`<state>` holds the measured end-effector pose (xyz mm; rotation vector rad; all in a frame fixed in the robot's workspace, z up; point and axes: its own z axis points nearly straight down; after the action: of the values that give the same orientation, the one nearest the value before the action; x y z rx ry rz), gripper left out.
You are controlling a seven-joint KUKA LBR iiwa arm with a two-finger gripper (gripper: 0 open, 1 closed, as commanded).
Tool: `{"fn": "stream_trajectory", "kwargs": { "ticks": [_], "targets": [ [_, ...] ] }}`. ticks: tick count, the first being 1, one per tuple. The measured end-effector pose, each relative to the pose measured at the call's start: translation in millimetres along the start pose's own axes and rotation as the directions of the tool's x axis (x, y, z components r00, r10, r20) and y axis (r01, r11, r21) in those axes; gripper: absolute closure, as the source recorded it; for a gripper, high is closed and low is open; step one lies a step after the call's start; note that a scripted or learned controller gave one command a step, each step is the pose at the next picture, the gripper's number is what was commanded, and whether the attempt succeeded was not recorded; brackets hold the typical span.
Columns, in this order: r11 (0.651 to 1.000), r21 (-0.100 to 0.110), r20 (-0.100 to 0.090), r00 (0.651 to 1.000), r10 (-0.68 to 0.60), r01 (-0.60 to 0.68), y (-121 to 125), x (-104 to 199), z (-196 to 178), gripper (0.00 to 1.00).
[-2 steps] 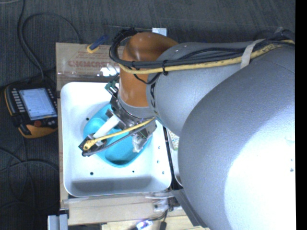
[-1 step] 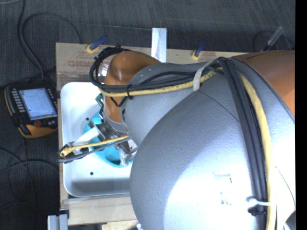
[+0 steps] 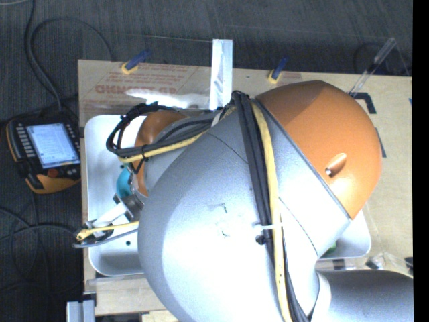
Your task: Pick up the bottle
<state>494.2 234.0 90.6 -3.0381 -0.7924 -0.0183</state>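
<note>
One teach pendant (image 3: 45, 149) on floor far left. Left white bin (image 3: 100, 260) partly visible, black and yellow cables (image 3: 144, 143) looped above it. Grey arm (image 3: 221, 227) with orange band (image 3: 322, 146) covering most of both bins. Gripper hidden under wrist, opening impossible to tell. Bottle not identifiable; teal bit (image 3: 125, 183) beside wrist.

Dark carpet floor (image 3: 60, 19), wooden bench (image 3: 395, 113), handheld pendant (image 3: 47, 149)

arm (image 3: 221, 227): smooth grey metal, glossy orange band | bin (image 3: 100, 180): white plastic | bench (image 3: 167, 86): bare wood
</note>
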Motion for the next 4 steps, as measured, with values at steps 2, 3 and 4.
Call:
{"fn": "stream_trajectory", "kwargs": {
  "ticks": [2,3,4],
  "targets": [
    [1.000,0.000,0.000,1.000,0.000,0.000,0.1,0.0,0.0,0.00],
    [1.000,0.000,0.000,1.000,0.000,0.000,0.1,0.0,0.1,0.00],
    [1.000,0.000,0.000,1.000,0.000,0.000,0.0,0.0,0.1,0.00]
  ]
}}
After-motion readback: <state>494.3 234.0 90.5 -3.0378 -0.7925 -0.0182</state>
